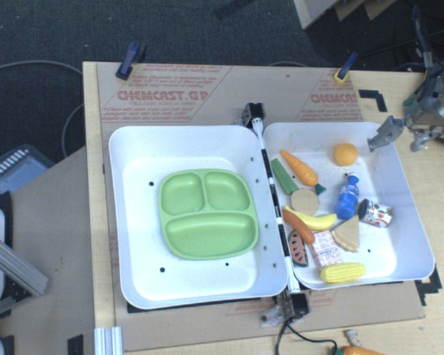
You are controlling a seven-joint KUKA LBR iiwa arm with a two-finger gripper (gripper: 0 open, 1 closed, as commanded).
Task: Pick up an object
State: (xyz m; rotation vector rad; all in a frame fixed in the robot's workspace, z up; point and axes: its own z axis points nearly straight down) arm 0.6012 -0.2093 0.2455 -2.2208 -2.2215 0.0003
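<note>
Looking down on the bench, I am seeing two shallow white bins side by side on a brown cardboard sheet. The left white bin is holding one pale green three-compartment plastic plate, lying flat near its middle, with bare floor showing all round it. The right white bin is carrying the toy food: a small orange ball near the back, an orange plastic carrot beside a dark green stick-shaped piece, a blue plastic bottle, a small printed can lying on its side, a yellow banana, a tan bread-slice shape, a watermelon wedge and a yellow corn cob at the front. Most of these are crowding together toward the bin's left and front; the ball is sitting apart.

Red lettering on the cardboard sheet is reading "CHEMCAST G.P", repeated partly at the right. The can's label is too small for me to read.

The grey two-finger gripper is hanging over the right bin's far right corner, above the rim, with its fingers spread apart and nothing between them. The right bin's back right floor is lying open.
</note>
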